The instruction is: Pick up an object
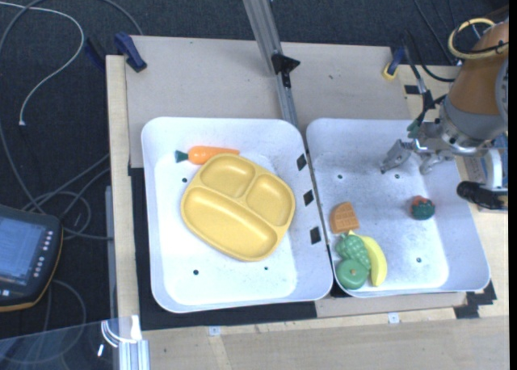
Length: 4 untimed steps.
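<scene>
In the right bin (452,275) my gripper (409,163) hangs over the upper middle, its two fingers spread open and holding nothing. A small red and green strawberry (422,208) lies just below and to the right of it, apart from the fingers. Near the bin's left wall lies an orange bread slice (344,217). Below that slice sit green grapes (350,245), a yellow banana (375,260) and a green apple (350,274), bunched together at the lower left corner.
The left bin (161,279) holds a yellow divided plate (237,205) and an orange carrot (212,153) above it. A metal post (266,29) rises between the bins at the back. Cables lie on the floor at the left.
</scene>
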{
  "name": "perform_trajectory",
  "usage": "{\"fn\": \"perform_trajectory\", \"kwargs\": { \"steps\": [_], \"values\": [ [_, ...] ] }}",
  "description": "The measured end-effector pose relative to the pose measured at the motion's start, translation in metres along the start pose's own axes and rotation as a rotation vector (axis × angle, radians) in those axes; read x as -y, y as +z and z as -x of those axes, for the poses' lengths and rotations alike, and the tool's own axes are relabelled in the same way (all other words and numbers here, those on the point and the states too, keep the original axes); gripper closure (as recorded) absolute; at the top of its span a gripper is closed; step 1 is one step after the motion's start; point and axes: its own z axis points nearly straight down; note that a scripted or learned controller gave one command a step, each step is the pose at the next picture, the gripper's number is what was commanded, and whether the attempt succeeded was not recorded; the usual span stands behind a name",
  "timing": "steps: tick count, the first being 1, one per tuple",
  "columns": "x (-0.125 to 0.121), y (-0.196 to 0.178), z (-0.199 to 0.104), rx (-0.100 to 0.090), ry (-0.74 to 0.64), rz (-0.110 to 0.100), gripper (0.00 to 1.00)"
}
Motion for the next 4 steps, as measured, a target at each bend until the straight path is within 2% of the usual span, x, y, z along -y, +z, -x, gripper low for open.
{"fn": "perform_trajectory", "kwargs": {
  "steps": [1,2,3,4],
  "values": [
    [-0.003,-0.016,0.0,0.002,-0.002,0.01,1.0],
    [-0.004,-0.082,-0.001,0.005,-0.002,0.017,1.0],
    [-0.006,-0.11,-0.001,0.004,-0.002,0.015,1.0],
    [-0.014,-0.118,-0.062,0.0,-0.008,0.012,1.0]
  ]
}}
